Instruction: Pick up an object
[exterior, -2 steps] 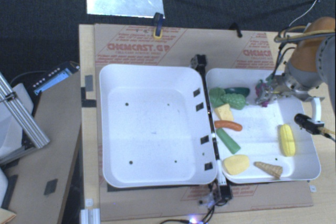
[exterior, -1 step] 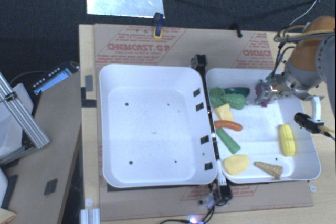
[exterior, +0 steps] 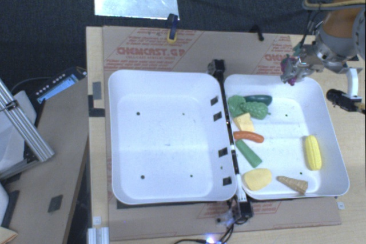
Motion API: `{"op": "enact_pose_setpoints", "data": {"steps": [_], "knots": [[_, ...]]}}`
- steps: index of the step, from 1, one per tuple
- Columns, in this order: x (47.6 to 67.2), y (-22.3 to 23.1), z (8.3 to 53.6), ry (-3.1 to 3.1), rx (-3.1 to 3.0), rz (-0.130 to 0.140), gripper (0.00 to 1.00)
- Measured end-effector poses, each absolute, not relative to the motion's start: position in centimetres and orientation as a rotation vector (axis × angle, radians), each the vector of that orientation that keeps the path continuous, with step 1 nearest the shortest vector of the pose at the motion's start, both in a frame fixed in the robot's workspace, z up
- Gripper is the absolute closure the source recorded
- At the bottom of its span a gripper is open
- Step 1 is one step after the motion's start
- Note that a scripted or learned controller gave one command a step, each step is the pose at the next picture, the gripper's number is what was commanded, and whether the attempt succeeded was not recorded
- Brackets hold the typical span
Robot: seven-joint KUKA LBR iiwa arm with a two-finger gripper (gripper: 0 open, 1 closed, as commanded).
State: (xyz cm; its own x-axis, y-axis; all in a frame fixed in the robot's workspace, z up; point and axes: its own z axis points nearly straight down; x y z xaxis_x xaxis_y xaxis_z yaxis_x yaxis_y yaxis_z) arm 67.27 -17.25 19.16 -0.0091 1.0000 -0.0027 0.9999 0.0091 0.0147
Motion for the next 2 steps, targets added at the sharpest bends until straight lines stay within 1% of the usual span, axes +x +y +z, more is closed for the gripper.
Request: {"op": "enact_pose_setpoints", "data": {"steps": [1,2], "knots": [[67.0,-12.2,26.4,2.227,2.207,0.010,1.00],[64.5,-3.0,30.4,2.234,2.207,0.008,1.00]]}}
